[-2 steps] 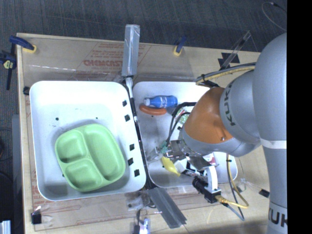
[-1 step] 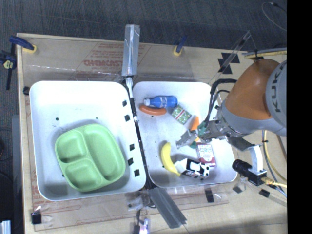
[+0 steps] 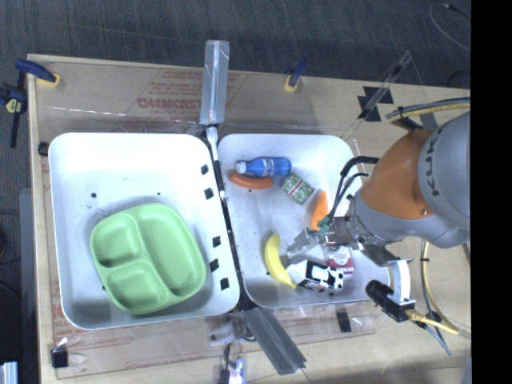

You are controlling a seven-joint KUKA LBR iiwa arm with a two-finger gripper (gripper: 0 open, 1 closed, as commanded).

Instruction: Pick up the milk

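Arm [image 3: 416, 186] comes in from the right, grey body with orange band, wrist bent down over the right bin [image 3: 240, 154]. Gripper [image 3: 308, 242] sits low in the bin's near half, metal fingers [image 3: 296, 246] spread fairly wide and pointing left toward the banana; nothing visibly between them.

Milk [image 3: 320, 277] is a small carton, white with black cow patches, lying on its side just below the gripper, near the bin's front wall. It looks close to the fingers but likely not clamped; contact is hard to judge from this angle.

Banana [image 3: 276, 261], curved and yellow, lies just left of the fingertips, touching or nearly touching the milk. A red-and-white can or packet [image 3: 342, 257] is partly hidden under the wrist. Orange carrot [image 3: 320, 206], tapered, lies just above the gripper. Green boxy carton [image 3: 297, 187] further up. Blue plastic bottle [image 3: 264, 166] and a red-orange hotdog shape [image 3: 250, 182] lie near the far wall.

Left bin [image 3: 72, 158], well away from the gripper, holds a glossy green divided plate [image 3: 146, 256] with three compartments.
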